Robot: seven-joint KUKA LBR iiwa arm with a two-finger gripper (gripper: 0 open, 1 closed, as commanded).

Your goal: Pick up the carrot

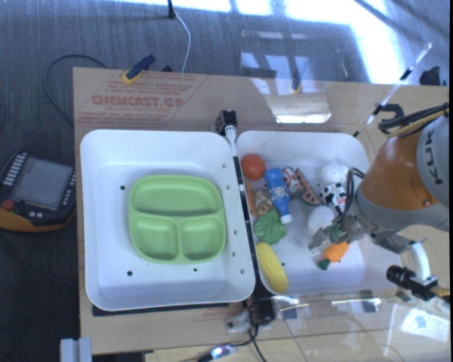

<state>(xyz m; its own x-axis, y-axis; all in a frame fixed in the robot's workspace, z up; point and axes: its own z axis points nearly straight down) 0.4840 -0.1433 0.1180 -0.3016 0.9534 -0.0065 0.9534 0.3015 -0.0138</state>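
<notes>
The carrot, small and orange with a green top, is in the right bin near its front right part. My gripper reaches down from the right over it, and its grey fingers are closed on the carrot's upper end. The orange tip sticks out below the fingers. I cannot tell whether the carrot touches the bin floor. The arm's orange band is just to the right, above the bin's right wall.
The right bin also holds a corn cob, a green leafy toy, a blue bottle, an orange ball, a white egg and other small toys. The left bin holds a green divided plate.
</notes>
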